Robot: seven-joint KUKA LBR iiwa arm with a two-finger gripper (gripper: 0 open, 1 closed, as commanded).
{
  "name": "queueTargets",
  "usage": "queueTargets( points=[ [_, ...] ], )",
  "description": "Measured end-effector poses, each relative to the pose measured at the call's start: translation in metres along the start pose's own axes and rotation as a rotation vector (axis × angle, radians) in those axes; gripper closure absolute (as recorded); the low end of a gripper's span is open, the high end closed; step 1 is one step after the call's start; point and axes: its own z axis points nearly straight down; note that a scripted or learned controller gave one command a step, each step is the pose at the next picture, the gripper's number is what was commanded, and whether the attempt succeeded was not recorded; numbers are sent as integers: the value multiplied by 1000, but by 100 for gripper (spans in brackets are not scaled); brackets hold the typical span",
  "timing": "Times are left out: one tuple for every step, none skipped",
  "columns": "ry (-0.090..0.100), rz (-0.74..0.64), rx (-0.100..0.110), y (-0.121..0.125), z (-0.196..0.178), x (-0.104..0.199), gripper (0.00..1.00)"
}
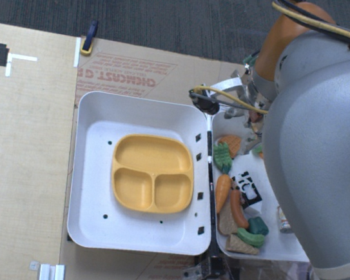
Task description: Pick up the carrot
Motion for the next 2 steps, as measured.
queueTargets(
  points=[
    [1,37,-2,-8,-157,-11,0],
    [-6,-127,1,53,-19,-42,0]
  ],
)
